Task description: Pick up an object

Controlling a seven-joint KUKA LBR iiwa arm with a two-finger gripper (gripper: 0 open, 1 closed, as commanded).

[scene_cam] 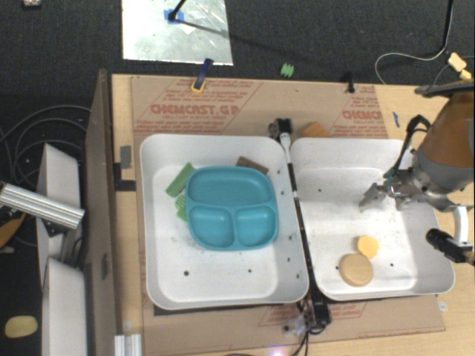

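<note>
**Operator:** Gripper (380, 191) noted over the right bin (326, 162), in its upper right part, arm entering from the right. Fingers look parted with nothing between them; I record it as unloaded.

**Inspector:** Candidate objects?

**Operator:** Two in the same bin, toward its near edge: a small yellow piece (367, 246) and, touching it just below, a tan disc (356, 270). Both lie apart from the gripper. The left bin (159, 199) holds a blue divided tray (231, 208) with green pieces (179, 179) tucked beside it.

**Inspector:** Recommendation?

**Operator:** I would target the tan disc: centre above it, straddle it across its width, descend to the bin floor before closing. Risk, in my judgement, is catching the yellow piece alongside or sliding off the low rounded edge.
</note>
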